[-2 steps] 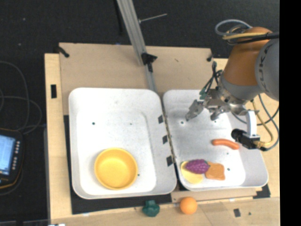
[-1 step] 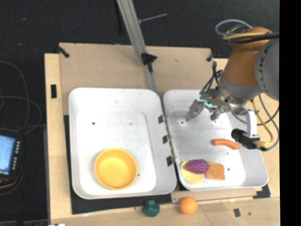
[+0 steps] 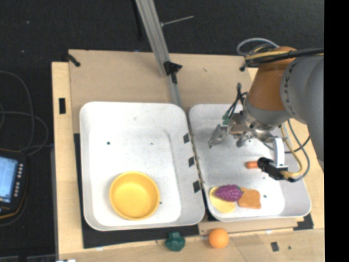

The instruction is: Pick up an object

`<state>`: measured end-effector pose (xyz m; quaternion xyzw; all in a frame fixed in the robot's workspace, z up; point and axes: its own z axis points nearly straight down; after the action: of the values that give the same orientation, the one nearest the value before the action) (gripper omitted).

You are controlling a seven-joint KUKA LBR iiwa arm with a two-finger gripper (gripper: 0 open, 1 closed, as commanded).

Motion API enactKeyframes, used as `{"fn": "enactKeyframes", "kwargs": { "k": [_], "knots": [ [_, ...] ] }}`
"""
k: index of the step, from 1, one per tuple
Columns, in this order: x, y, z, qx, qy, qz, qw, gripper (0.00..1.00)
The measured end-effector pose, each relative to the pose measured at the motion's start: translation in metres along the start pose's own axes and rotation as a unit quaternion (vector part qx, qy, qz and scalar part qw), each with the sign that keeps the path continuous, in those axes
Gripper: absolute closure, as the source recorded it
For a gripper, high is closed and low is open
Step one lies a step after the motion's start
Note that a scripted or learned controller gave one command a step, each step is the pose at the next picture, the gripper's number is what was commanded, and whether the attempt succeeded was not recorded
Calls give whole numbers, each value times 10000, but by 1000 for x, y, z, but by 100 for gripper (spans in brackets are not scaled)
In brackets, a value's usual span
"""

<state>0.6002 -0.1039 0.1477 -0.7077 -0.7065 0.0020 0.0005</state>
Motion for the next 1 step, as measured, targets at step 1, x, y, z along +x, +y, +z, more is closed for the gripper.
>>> {"fn": "enactKeyframes", "kwargs": {
  "k": [1],
  "knots": [
    [-1,-1,50,1,1,-3,10000,0]
  ]
}}
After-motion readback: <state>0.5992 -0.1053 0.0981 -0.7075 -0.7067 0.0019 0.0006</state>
